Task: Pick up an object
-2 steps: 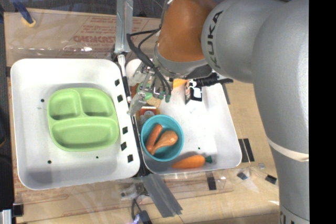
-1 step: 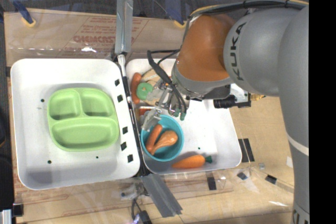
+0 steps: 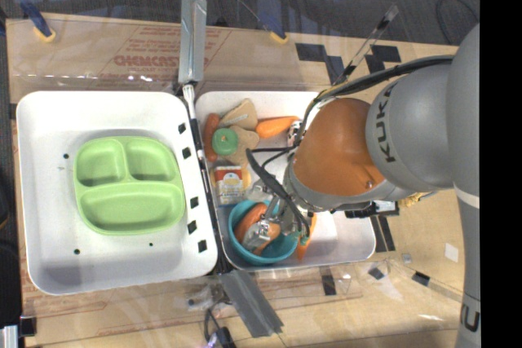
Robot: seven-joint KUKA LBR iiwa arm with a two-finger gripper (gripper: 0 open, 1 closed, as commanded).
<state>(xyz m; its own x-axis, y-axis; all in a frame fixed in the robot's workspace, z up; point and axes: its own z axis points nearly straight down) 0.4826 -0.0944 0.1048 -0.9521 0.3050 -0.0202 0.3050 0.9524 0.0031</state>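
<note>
My gripper (image 3: pixel 264 231) reaches down into a blue bowl (image 3: pixel 241 245) at the front of the right bin (image 3: pixel 359 244). Orange pieces (image 3: pixel 254 215) lie in the bowl right against the gripper's metal tip. The arm's orange band (image 3: pixel 338 151) and grey body cover the right half of this bin. Behind the bowl lie a small orange-and-white packet (image 3: pixel 229 182), a green round toy (image 3: pixel 225 141), a tan bread slice (image 3: pixel 241 115) and an orange carrot (image 3: pixel 276 126).
The left bin (image 3: pixel 49 257) holds a light green divided plate (image 3: pixel 128 184). A grey divider bar (image 3: pixel 192 37) stands between the bins at the back. Black cables (image 3: pixel 269 179) loop beside the wrist over the right bin.
</note>
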